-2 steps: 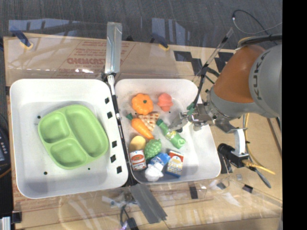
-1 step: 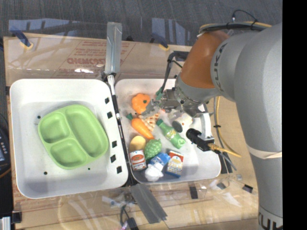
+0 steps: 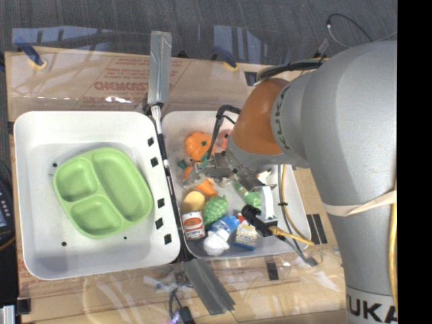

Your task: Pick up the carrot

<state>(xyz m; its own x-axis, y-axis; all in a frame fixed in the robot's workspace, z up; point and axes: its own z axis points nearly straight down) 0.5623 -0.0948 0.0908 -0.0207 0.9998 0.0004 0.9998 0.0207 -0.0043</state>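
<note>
The carrot point(image 3: 204, 187) is a small orange piece lying in the middle of the right bin point(image 3: 291, 229), between an orange pumpkin-like toy point(image 3: 198, 145) and a yellow fruit point(image 3: 194, 200). My gripper point(image 3: 208, 171) hangs low over the bin, directly above the carrot's upper end and very close to it. The wrist and the orange band point(image 3: 260, 121) hide the bin's back right part. I cannot make out whether anything is gripped.
The right bin is crowded: a green bumpy fruit point(image 3: 216, 210), a small can point(image 3: 194, 225), blue and white packets point(image 3: 224, 233), a green bottle point(image 3: 254, 198). The left bin point(image 3: 34, 147) holds a green divided plate point(image 3: 101, 192). A divider wall point(image 3: 164, 174) separates the bins.
</note>
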